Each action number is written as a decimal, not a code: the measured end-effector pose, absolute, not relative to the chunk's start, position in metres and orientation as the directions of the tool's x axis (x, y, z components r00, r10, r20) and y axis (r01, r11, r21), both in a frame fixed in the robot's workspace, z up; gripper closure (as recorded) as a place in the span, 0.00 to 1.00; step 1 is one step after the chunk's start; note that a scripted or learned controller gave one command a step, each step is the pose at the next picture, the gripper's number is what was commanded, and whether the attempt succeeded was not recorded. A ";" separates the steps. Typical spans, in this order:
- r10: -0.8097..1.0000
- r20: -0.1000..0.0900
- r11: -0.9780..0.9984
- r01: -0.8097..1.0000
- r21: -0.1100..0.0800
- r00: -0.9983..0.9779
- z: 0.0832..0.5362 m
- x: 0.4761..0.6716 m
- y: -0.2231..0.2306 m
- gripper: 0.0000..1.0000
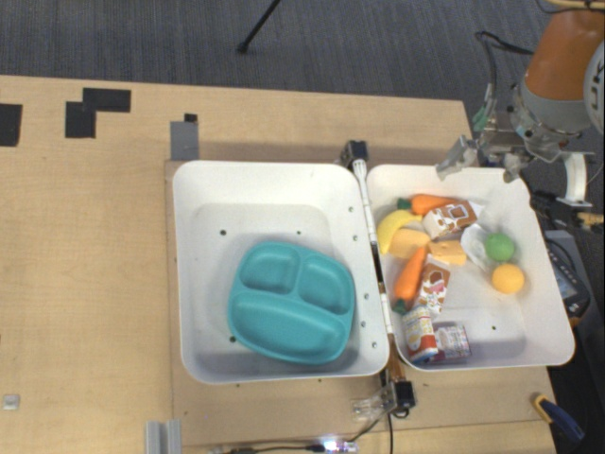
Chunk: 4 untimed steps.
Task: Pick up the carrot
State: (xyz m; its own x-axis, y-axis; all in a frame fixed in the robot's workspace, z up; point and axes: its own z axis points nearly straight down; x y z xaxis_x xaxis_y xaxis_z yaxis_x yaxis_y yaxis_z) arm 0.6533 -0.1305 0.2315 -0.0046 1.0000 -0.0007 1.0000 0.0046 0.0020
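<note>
The long orange plastic carrot (410, 272) lies at a slant in the right-hand shallow white bin (544, 339), near that bin's left wall, its thicker end up toward a pale yellow-orange wedge-shaped toy (409, 243) and its tip pointing down-left. Just right of it, touching or nearly so, lies a small red-and-white printed packet (434, 286), and below that a small can with a red and white label (419, 335) beside a grey, pinkish foil-looking pack (453, 340). Above the wedge is a yellow toy banana (391, 225); a second, shorter orange piece (431, 201) lies along the top of the pile, next to a brown-and-white snack box (448, 219). To the right are a green ball (500, 247) and a yellow-orange ball (508, 279), well apart from the carrot.

The left-hand white bin (198, 253) holds a teal three-compartment plastic tray (291, 301). Both bins rest on the light wooden table (85, 282).

The gripper (484, 159) hangs over the right bin's upper rim, well away from the carrot, below the arm's orange band (560, 55). Its two grey fingers stand spread apart with nothing between them.
</note>
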 end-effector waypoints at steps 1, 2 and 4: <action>0.985 -0.002 0.174 0.985 0.005 -0.174 0.103 0.658 -0.113 0.00; 1.000 0.001 0.013 1.000 0.002 -0.013 0.085 0.661 -0.090 0.00; 0.999 0.001 0.044 0.999 0.004 -0.044 0.186 0.577 -0.028 1.00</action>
